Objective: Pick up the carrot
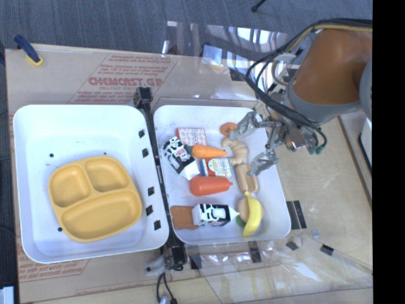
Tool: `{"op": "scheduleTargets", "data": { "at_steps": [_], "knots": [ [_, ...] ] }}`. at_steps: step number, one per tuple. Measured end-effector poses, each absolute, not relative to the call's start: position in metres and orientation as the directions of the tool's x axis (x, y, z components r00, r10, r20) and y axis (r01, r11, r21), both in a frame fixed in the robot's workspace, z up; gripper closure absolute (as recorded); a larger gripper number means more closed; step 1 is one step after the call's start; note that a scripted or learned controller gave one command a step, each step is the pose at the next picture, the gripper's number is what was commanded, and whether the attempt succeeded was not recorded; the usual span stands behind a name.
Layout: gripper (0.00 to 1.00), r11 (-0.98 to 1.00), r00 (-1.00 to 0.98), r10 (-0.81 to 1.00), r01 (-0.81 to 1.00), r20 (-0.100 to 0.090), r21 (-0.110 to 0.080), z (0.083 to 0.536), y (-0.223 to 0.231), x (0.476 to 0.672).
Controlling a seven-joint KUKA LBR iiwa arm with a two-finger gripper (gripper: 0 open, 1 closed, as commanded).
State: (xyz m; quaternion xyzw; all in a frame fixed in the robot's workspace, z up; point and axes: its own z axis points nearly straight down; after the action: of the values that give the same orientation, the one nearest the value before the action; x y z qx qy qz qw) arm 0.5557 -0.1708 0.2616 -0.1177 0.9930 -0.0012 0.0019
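Observation:
The carrot (208, 151), small and orange with a pointed right end, lies in the upper middle of the right bin (273, 195). My gripper (255, 144) hangs over the bin's right side, a little to the right of the carrot. Its two metal fingers (245, 124) are spread wide apart, one toward the bin's back and one lower down. Nothing sits between them. A croissant (238, 149) lies between the carrot and the gripper.
Around the carrot lie a cow-print carton (174, 152), a red-checked box (192, 135), a small juice box (219, 167), a red-orange pepper (209, 185), a hot dog (247, 180), a banana (252, 215), another cow carton (213, 214) and a brown toast piece (182, 217). The left bin (28, 132) holds a yellow divided plate (95, 197).

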Motion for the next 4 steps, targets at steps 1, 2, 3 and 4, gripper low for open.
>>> {"op": "scheduleTargets", "data": {
  "at_steps": [1, 2, 3, 4],
  "knots": [
    [0.0, 0.962, -0.962, -0.272, -0.272, -0.01, -0.006, 0.124, -0.152, 0.593],
    [0.0, 0.99, -0.99, -0.138, -0.138, -0.021, -0.008, 0.102, -0.192, 0.607],
    [0.0, 0.991, -0.991, 0.136, 0.136, -0.012, -0.002, 0.1, -0.207, 0.624],
    [0.0, 0.962, -0.962, 0.274, 0.274, -0.006, -0.001, 0.124, -0.211, 0.648]
  ]
}}
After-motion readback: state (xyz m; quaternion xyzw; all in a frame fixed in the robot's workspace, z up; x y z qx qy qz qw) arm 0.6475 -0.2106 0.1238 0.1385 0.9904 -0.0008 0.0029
